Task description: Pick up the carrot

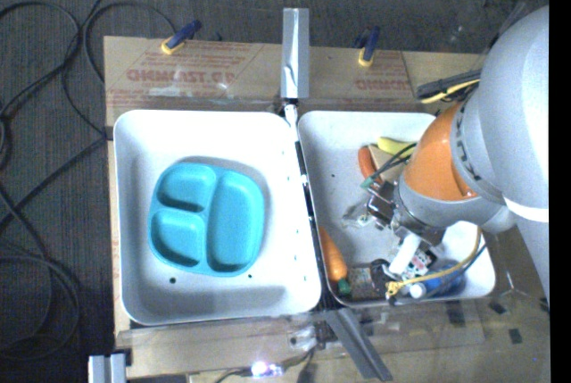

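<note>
The carrot [332,254] is orange and slim with a green tip. It lies along the left wall of the right bin [330,140], near the front corner. My gripper [375,207] hangs low in the middle of that bin, under the orange wrist band, a little up and to the right of the carrot. It is apart from the carrot. The arm's grey body hides the bin's right part.
A blue divided plate [210,216] sits in the left bin [134,140]. In the right bin, a red-orange piece [366,160] and a yellow piece [393,145] lie at the back. A dark object [361,279] and a blue one [443,284] lie by the front wall.
</note>
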Tool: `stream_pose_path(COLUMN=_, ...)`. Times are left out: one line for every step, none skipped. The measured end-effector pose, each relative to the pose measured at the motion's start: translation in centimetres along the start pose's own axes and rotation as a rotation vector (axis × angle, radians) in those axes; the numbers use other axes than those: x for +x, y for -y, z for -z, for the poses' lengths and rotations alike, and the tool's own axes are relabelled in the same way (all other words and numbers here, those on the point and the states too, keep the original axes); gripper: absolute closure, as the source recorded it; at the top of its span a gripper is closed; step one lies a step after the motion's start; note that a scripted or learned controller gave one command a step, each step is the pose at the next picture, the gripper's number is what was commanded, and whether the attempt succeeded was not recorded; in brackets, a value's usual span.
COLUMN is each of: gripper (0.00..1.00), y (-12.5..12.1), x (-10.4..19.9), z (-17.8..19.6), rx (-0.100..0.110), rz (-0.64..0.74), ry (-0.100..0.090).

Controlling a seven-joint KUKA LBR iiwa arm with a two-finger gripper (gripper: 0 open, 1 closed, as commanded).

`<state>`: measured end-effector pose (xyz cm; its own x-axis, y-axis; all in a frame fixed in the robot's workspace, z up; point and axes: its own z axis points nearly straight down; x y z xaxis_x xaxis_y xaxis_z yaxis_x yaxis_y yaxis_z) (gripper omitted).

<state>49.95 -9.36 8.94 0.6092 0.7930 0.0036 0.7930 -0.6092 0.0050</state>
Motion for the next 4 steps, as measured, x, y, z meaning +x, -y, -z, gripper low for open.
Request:
stream_pose_path(gripper=0.00, y=-10.5, x=5.6, z=-0.2, rx=-0.004, rz=0.126, ry=0.003)
stream_pose_path(gripper=0.00, y=-12.6, x=0.6, z=-0.2, rx=0.002, rz=0.012, ry=0.001)
stream_pose_path(gripper=0.00, y=-8.4, x=2.1, z=-0.1, rx=-0.001, rz=-0.322, ry=0.002)
stream_pose_path(gripper=0.00, y=-4.4, x=-1.5, z=-0.1, rx=-0.004, rz=-0.711, ry=-0.003)
